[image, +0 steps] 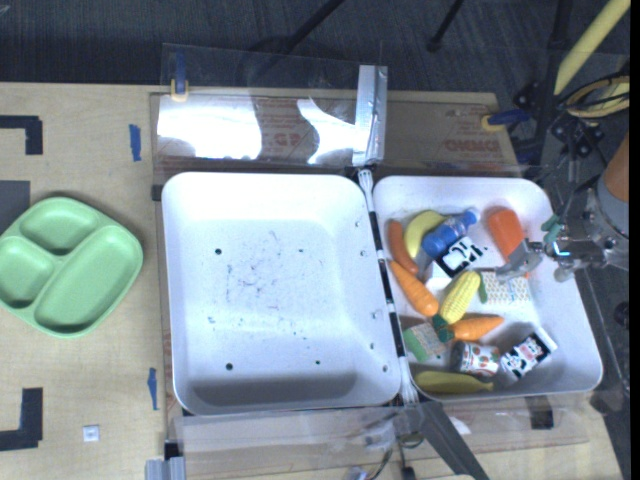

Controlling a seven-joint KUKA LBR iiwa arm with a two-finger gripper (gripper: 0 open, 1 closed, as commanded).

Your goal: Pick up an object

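Banana (450, 380): lay well below-left of our pincer (533, 256).
Pincer: we could not tell its state.
Risk: we judged crowded toys might slip aside.

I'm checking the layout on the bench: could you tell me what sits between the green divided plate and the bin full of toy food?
In the camera view, the other white bin lies between the green plate and the toy-filled bin.
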